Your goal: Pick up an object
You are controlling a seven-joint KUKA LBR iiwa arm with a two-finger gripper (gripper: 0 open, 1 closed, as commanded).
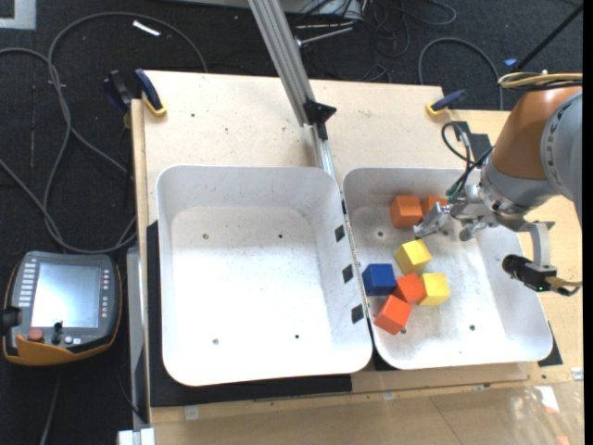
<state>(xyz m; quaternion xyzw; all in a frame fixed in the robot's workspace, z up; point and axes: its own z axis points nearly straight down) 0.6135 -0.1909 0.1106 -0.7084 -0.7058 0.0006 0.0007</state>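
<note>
Several small blocks lie in the right bin [519, 341]. An orange block [405, 210] sits at the back, and a second orange block [436, 203] peeks out just right of it. Below them are a yellow block [413, 254], a blue block [378, 278], an orange block [410, 287], another yellow block [435, 288] and an orange-red block [393, 314]. My gripper [451, 225] hangs low over the back of the right bin, just right of the two orange blocks. It is open, with nothing between its fingers.
The left bin [185, 248] stands beside the right one, with a ridge between them. A slanted metal rail [287, 54] runs down to the bins' back edge. A teach pendant [60, 306] lies off the bench to the left.
</note>
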